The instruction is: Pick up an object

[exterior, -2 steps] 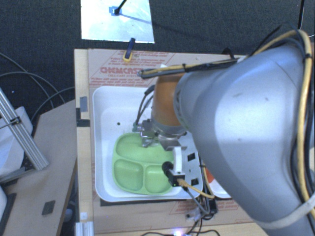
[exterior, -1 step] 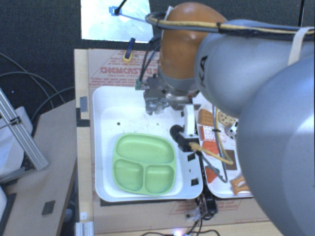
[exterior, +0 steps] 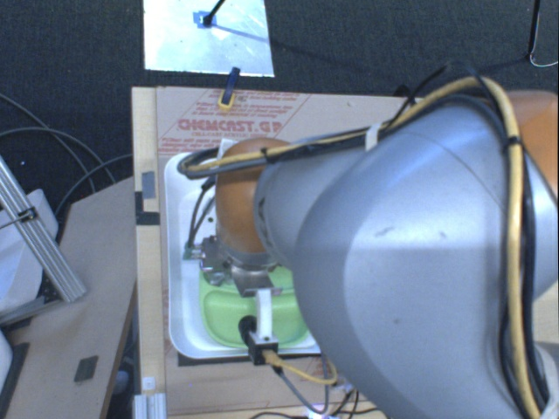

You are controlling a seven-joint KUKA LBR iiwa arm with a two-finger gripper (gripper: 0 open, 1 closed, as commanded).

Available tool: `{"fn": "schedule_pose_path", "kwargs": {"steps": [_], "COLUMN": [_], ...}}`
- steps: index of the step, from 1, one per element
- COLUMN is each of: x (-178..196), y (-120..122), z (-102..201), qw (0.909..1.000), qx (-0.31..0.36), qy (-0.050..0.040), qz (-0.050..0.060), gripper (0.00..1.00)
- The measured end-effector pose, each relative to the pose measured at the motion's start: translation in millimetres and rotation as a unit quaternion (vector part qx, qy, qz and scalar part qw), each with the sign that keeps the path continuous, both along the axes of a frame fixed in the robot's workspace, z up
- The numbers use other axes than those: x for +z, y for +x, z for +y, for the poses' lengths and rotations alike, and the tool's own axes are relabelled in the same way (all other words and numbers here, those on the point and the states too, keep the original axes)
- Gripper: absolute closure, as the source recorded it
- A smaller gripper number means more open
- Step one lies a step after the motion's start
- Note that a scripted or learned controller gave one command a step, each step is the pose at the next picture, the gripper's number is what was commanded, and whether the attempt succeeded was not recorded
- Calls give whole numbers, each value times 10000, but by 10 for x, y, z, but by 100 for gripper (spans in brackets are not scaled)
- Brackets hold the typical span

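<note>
A pale green object point(exterior: 220, 318), smooth and rounded, lies in the near end of the left white bin point(exterior: 175, 253). My gripper point(exterior: 238, 273) hangs straight down into this bin, right over the green object's far edge. The orange band and metal flange of the wrist cover it from above. The big grey arm hides the rest of the bin and all of the right bin.
Behind the bins lies a cardboard sheet point(exterior: 262, 112) with red print, with a small blue and yellow thing point(exterior: 230, 88) at its far edge. A shiny metal plate point(exterior: 208, 24) sits farther back. An aluminium bar point(exterior: 39, 238) and cables stand at the left.
</note>
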State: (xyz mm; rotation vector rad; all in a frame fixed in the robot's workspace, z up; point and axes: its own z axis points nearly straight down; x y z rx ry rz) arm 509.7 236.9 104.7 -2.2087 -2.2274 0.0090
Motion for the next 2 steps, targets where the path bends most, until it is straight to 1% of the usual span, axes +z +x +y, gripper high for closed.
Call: {"fn": "schedule_pose_path", "kwargs": {"steps": [1, 2], "x": [39, -149], "y": [750, 79], "z": [-712, -319], "qw": [10000, 9997], "qx": [-57, -52], "qy": [10, -23], "qz": [-20, -233], "gripper": [100, 100]}}
